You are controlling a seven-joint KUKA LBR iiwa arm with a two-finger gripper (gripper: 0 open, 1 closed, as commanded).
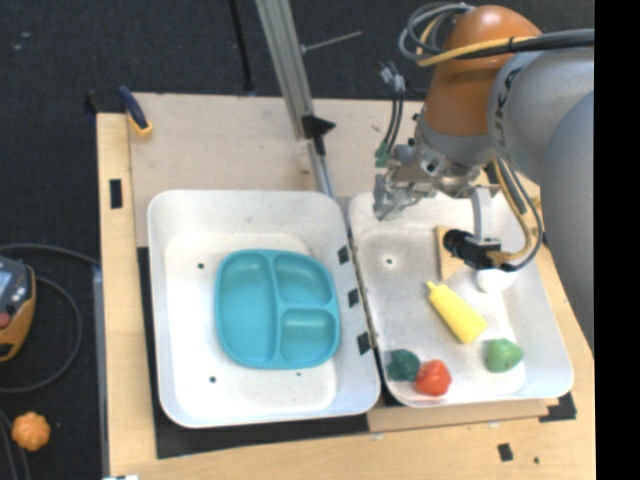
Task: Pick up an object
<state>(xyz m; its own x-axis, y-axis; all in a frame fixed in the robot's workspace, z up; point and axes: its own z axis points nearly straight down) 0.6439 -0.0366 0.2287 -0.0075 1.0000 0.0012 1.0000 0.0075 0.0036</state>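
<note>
Care means lowering the tool [392, 200], whose grip state I cannot tell, from the right bin's [400, 268] far corner squarely over the yellow bottle [456, 311].

Yellow bottle [456, 311] — tilted, right bin [400, 253]

I see even, fairly bright overhead light. White bins [170, 268] read near blown-out, with mild glare on the orange band [480, 38]. Shadows are soft and short, darkest under the bins along the bench's [220, 138] near edge. Whole frame slightly soft and grainy; floor around the bench is dim.
</note>
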